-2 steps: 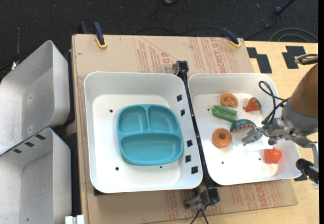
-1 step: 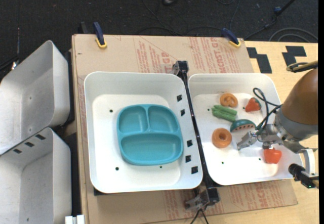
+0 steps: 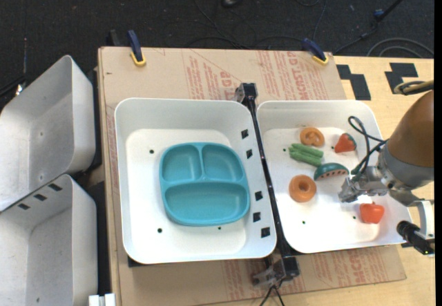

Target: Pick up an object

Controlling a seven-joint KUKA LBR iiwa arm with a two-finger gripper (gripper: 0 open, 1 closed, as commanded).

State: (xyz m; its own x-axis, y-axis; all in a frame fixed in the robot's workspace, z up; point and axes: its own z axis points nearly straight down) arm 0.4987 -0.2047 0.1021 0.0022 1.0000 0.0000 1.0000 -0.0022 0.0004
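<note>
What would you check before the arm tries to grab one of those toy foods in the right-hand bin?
1. Toys lie inside the right bin: ok.
2. Gripper is over that bin, low among the toys: ok.
3. Nearest targets, the red piece and the watermelon slice, lie apart from each other: ok.
4. Toy between the gripper's tips: cannot tell.
5. Donut and green bean pod are clear of the arm: ok.
6. Teal divided plate sits in the left bin, out of the way: ok.

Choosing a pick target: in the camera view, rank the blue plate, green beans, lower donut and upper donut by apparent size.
1. Blue plate, by far the largest.
2. Green beans, long and thin.
3. Lower donut.
4. Upper donut.
The beans and the lower donut look close in area, and so do the two donuts, so both rankings are unsure.
</note>
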